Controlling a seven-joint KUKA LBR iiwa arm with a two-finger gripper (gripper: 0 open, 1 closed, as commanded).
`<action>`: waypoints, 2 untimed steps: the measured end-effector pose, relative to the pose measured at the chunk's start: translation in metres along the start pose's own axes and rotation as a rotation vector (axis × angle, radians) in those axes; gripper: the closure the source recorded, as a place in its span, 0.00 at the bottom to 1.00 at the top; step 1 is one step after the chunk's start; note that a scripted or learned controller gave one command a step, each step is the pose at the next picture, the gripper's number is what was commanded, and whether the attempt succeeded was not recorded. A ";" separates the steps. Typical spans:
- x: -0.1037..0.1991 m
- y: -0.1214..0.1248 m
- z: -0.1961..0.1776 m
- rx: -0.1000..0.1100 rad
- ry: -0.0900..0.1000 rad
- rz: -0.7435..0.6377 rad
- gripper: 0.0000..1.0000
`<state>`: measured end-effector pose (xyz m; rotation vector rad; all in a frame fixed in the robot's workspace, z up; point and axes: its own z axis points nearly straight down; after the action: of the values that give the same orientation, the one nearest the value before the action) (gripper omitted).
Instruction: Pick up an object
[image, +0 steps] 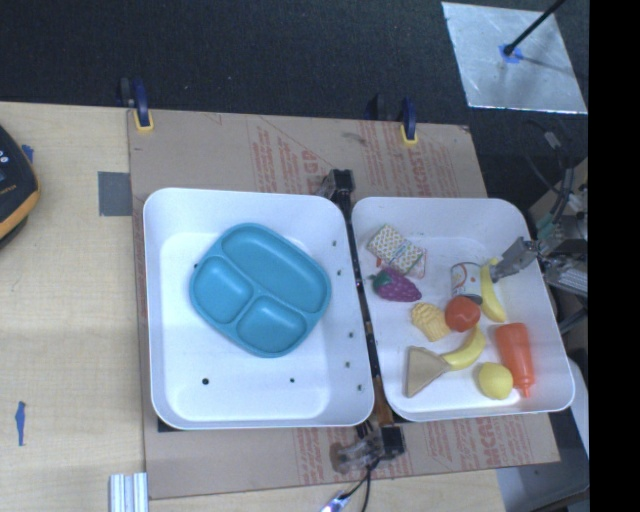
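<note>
End effector (515, 256) grip state unclear, at R bin edge; banana (490, 291) just beside.

From here only the very end of the robot can be made out: its hand (515, 257) is a small piece of dull grey metal, angular and tapering to a narrow dark tip. Behind it sit pale silvery-grey blocks with hard edges, and thin dark cables trail off past them.

Slanted overhead view of both bins (160, 300)
</note>
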<state>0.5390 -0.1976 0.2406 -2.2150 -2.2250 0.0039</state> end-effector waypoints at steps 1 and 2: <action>0.005 0.011 0.149 -0.001 -0.002 -0.001 0.00; 0.004 0.011 0.139 -0.001 -0.003 -0.004 1.00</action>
<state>0.5500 -0.1933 0.1019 -2.2124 -2.2315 0.0065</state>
